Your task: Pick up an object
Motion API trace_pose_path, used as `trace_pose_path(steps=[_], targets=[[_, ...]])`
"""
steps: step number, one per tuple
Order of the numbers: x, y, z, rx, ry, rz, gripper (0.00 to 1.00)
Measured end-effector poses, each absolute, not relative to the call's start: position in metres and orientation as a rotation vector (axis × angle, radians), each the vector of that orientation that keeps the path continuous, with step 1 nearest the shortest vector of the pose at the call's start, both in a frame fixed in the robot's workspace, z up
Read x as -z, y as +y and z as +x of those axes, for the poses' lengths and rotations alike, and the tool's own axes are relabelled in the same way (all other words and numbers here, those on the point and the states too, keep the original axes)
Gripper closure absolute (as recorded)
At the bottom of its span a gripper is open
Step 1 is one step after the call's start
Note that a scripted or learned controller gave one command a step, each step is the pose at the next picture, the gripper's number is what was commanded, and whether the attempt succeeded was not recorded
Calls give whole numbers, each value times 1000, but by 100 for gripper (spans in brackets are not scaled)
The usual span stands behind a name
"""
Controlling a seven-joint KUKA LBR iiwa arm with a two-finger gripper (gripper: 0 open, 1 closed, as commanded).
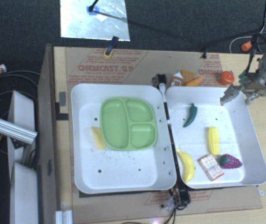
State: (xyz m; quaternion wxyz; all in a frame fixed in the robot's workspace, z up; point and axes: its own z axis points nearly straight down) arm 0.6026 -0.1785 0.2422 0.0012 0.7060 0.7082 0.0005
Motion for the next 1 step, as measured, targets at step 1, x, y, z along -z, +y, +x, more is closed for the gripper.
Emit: trace_pose_path(steps=[1], targets=[[-132,-187,560,9,2227,2229,0]])
